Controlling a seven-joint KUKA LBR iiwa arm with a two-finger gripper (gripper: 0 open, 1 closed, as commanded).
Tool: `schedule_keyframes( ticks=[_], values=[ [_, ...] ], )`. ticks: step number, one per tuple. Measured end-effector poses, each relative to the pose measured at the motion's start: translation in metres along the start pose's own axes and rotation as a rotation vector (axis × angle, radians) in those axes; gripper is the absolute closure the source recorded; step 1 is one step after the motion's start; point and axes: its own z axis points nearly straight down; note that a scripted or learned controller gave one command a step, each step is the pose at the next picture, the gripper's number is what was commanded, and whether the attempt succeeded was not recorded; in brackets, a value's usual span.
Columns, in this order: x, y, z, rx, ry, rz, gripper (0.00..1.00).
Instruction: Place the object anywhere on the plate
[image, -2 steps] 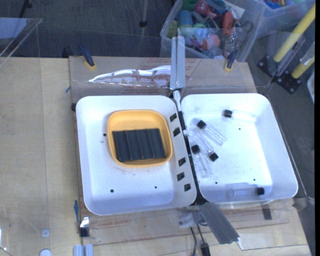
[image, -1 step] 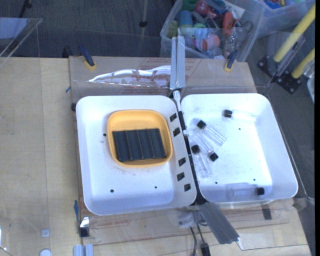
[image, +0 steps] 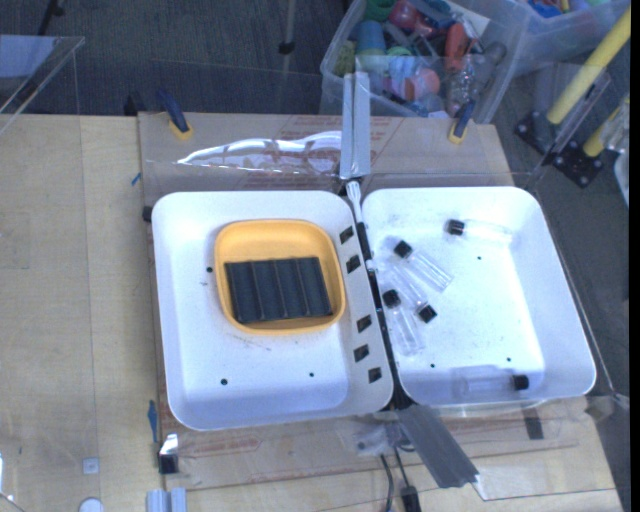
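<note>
In the camera view, a yellow plate sits in the left white bin, and a dark ribbed object lies flat on that plate, slightly toward its near edge. Beyond the divider, to the plate's right, the right white bin holds several clear vials with black caps, scattered near the plate's side.
</note>
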Motion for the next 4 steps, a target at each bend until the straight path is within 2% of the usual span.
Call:
schedule_keyframes(
  ticks=[1, 2, 4],
  values=[
    [-0.012, 0.004, 0.001, -0.001, -0.001, -0.306, 1.0],
    [0.015, -0.005, -0.001, -0.002, 0.003, -0.598, 1.0],
    [-0.018, 0.007, 0.0, -0.003, -0.002, -1.269, 1.0]
  ],
)
